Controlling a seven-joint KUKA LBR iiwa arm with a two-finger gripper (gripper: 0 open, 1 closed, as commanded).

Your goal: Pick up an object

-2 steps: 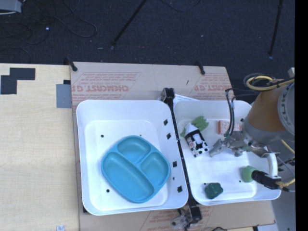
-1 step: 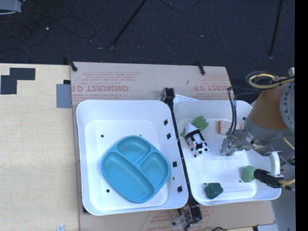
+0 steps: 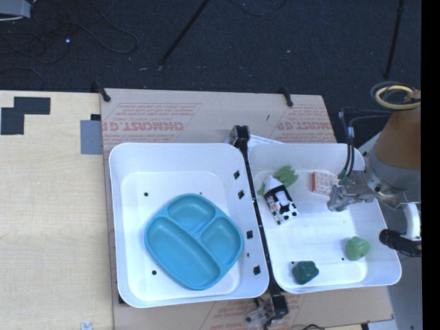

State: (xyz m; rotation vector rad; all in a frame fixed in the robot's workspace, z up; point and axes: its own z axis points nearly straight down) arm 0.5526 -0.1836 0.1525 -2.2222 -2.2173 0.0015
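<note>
Gripper [image 3: 339,199] hangs low in the right white bin [image 3: 323,280], just beside a small orange-and-white block [image 3: 321,181]; its opening cannot be judged. Nothing visibly held. Advice: centre squarely over the block before closing, clear of the bin wall.

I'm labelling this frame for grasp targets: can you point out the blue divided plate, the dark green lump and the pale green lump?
blue divided plate [image 3: 193,242], camera view, on its middle ridge.
dark green lump [image 3: 304,271], camera view, on its top.
pale green lump [image 3: 357,248], camera view, on its centre.
</note>
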